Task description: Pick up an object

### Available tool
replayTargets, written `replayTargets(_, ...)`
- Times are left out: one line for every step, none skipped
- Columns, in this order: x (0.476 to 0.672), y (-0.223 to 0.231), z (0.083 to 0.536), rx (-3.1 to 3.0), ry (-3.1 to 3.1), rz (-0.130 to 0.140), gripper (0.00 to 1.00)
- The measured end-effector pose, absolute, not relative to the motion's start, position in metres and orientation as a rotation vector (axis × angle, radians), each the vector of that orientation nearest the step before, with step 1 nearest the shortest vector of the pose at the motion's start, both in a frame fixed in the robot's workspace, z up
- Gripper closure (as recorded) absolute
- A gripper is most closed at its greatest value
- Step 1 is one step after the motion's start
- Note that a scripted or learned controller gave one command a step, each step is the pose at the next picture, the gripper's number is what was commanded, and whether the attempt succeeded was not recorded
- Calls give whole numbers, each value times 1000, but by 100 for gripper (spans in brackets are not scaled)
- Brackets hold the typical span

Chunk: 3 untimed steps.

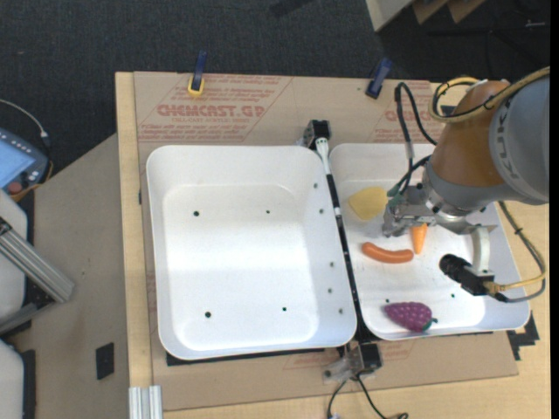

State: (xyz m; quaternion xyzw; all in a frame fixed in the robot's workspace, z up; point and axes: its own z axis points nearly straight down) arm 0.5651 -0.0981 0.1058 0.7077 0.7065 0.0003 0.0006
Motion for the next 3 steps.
replayTargets(584, -19, 206, 2210, 2225, 10, 100)
replayTargets(556, 7, 321, 2211, 2222, 15, 100)
replayTargets(496, 31, 353, 2218, 2227, 2, 100)
